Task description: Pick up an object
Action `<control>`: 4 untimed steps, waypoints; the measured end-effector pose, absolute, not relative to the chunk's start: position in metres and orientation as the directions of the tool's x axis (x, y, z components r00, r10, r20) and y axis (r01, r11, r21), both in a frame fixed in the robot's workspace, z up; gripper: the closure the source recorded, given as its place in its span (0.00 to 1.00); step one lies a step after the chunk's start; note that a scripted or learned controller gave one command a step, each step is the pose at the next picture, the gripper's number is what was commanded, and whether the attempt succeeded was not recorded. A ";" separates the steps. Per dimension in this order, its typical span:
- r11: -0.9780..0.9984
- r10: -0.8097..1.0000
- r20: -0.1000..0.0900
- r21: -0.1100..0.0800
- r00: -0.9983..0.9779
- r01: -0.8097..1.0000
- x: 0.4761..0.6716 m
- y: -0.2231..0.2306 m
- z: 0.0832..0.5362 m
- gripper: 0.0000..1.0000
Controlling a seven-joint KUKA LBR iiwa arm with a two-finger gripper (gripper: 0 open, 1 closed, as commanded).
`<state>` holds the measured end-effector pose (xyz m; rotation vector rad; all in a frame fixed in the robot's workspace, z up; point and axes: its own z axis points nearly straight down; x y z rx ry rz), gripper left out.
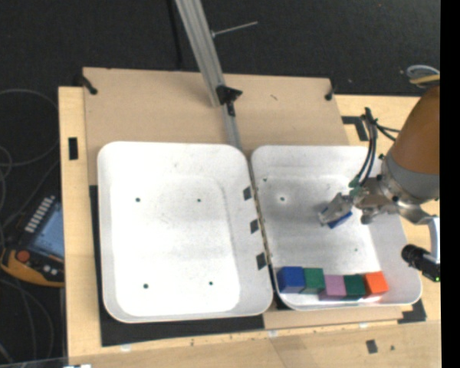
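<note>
Blue block (339, 220) pinched between closed gripper (333, 215) fingers, arm (414, 148) reaching from right over right bin (307, 167), wrist angled left.

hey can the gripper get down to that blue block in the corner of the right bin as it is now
Probably, but awkwardly. The gripper hovers above it with open floor between, yet the blue block sits against the right bin wall, with the green block touching its other side.

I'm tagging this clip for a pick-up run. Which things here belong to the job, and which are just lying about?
Job: gripper; blue block, green block, purple block, dark green block, orange block; right bin.

Lying about: left bin, handheld pendant, cables, metal rail.
</note>
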<state>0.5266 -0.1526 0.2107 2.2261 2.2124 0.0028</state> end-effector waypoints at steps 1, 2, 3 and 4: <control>0.000 1.000 -0.003 -0.001 0.000 1.000 0.583 -0.195 0.108 0.00; 0.002 1.000 -0.005 0.003 -0.002 1.000 0.583 -0.195 0.123 1.00; 0.010 1.000 0.003 0.005 -0.010 1.000 0.623 -0.104 0.149 1.00; 0.010 1.000 0.003 0.004 -0.010 1.000 0.621 -0.001 0.199 1.00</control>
